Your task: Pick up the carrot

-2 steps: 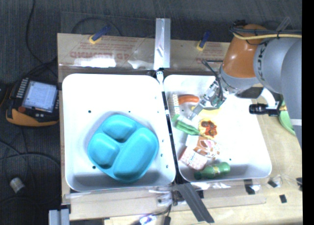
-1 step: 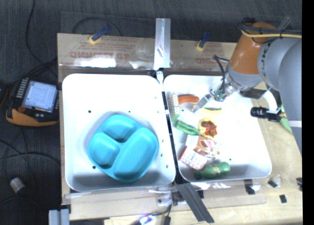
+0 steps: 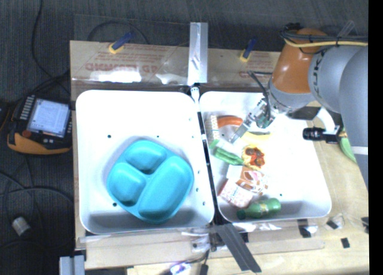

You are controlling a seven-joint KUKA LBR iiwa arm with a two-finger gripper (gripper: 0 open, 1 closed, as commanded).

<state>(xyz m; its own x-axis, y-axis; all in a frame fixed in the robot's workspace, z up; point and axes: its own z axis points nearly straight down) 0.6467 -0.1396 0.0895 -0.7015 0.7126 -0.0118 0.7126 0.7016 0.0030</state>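
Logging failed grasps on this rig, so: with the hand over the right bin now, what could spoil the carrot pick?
The carrot lies near the right bin's dividing wall, which may block a finger. The hand sits just beside it, so closing here might miss. A green item and packets crowd close below and could be nudged or caught instead.

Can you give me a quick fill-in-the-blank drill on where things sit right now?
1. The teal divided tray lies in the ____ bin as the camera sees it.
2. The orange carrot lies in the right bin, near its ____ edge in the view.
3. The claw hangs just to the ____ of the carrot in the view.
4. The dark green vegetable lies near that bin's ____ edge.

Missing words: left; top; right; bottom
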